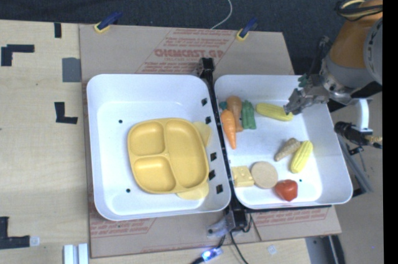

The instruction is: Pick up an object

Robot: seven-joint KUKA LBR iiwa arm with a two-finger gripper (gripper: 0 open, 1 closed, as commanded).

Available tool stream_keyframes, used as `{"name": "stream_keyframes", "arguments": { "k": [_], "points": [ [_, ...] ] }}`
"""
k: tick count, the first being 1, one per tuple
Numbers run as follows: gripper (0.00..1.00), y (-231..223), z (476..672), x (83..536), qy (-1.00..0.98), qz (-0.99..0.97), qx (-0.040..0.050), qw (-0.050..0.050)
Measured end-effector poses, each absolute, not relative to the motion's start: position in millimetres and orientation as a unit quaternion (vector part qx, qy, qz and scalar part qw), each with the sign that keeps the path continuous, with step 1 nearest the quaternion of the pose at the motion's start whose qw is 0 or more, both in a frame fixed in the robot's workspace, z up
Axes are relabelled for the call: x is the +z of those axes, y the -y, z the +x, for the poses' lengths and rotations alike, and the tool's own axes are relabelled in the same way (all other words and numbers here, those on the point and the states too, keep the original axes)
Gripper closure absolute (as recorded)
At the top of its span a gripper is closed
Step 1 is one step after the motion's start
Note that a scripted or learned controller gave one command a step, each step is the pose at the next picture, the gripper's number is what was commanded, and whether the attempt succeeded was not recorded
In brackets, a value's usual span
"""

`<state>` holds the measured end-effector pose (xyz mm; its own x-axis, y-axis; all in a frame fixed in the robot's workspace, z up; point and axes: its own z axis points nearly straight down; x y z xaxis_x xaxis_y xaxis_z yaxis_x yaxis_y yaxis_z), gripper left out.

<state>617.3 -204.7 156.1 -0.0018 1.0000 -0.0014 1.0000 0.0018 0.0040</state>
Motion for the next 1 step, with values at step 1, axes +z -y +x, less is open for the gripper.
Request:
{"name": "stream_keyframes", "arguments": {
  "k": [1],
  "points": [
    [1.00, 197.8, 619.2, 218.2, -0.708, 0.706, 0.0014, 0.003]
  ]
}}
